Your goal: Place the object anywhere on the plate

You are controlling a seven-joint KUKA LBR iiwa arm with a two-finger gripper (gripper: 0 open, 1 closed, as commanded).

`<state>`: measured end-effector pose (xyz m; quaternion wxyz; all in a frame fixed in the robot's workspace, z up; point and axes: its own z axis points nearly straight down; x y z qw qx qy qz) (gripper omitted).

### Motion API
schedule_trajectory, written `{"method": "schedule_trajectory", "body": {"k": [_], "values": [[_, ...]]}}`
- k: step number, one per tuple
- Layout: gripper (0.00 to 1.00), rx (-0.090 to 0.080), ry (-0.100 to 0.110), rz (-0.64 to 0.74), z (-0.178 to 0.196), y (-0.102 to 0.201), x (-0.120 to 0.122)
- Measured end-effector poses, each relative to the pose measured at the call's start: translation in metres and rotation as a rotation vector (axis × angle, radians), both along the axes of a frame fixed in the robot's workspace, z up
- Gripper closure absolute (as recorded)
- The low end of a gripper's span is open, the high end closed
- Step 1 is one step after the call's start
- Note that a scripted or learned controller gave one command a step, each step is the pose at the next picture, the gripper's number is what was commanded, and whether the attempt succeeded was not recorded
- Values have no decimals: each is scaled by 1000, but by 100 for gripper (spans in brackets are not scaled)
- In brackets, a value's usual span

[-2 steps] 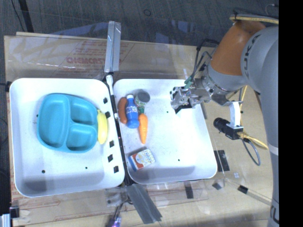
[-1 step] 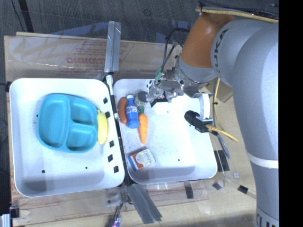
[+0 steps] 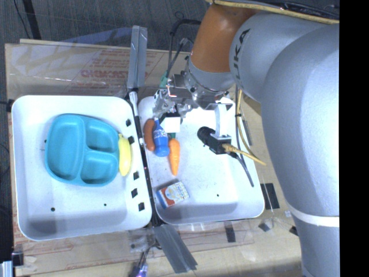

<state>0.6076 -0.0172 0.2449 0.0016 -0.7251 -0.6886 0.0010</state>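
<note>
The blue plate (image 3: pixel 81 149) lies in the left bin (image 3: pixel 29 212), a little to the far side of that bin's middle. It has three compartments, and all three are bare. A yellow banana (image 3: pixel 124 154) lies just beside the plate, touching its right rim and resting on the bin floor next to the wall between the two bins.

The right bin (image 3: pixel 222 198) holds the other things. In its far left part three lie close together: an orange-brown sausage (image 3: pixel 149 134) furthest left, a blue bottle (image 3: pixel 161 145) touching it on the right, and an orange carrot (image 3: pixel 173 157) just right of the bottle, its tip pointing to the near side. A small carton (image 3: pixel 173 194) lies apart from them, near the bin's near left corner.

The grey arm (image 3: pixel 288 97) reaches in from the right, its orange band over the far edge of the worktop (image 3: pixel 57 62). The gripper (image 3: pixel 168 111) hangs over the far left corner of the right bin, right at the far end of the blue bottle. Whether it is spread or closed cannot be told from this angle, and nothing can be seen gripped in it. The bottle, the sausage and the carrot all rest on the bin floor.
</note>
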Motion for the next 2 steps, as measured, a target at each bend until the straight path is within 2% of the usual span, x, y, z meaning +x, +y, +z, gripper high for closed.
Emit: {"method": "schedule_trajectory", "body": {"k": [1, 2], "values": [[100, -1, 3, 146, -55, 102, 1], [0, -1, 3, 145, -55, 102, 1]]}}
